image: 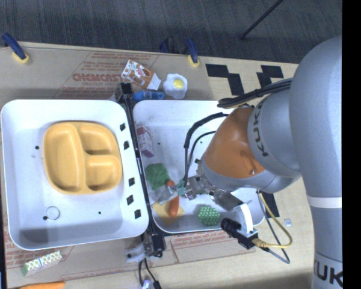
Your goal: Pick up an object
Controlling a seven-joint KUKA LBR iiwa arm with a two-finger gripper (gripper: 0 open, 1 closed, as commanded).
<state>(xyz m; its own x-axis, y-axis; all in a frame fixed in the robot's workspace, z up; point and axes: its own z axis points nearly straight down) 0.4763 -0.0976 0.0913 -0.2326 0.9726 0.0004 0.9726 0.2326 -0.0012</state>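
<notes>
My gripper [182, 189] is low in the right bin [186, 110], near its front left part, under the orange wrist band. Right beside it lie a green soft item [157, 174], an orange carrot-like piece [174, 206] on a yellow piece [160, 210], and a green knobbly object [208, 214]. A crumpled clear wrapper [144, 141] lies further back along the bin's left wall. The arm's body hides the right half of this bin.
The left bin [18, 161] holds a yellow divided tray [83, 156]. Behind the bins on the bench sit a small printed box [136, 72], a yellow-and-white round object [175, 85] and a blue item [148, 94]. A small packet [42, 262] lies at the front left.
</notes>
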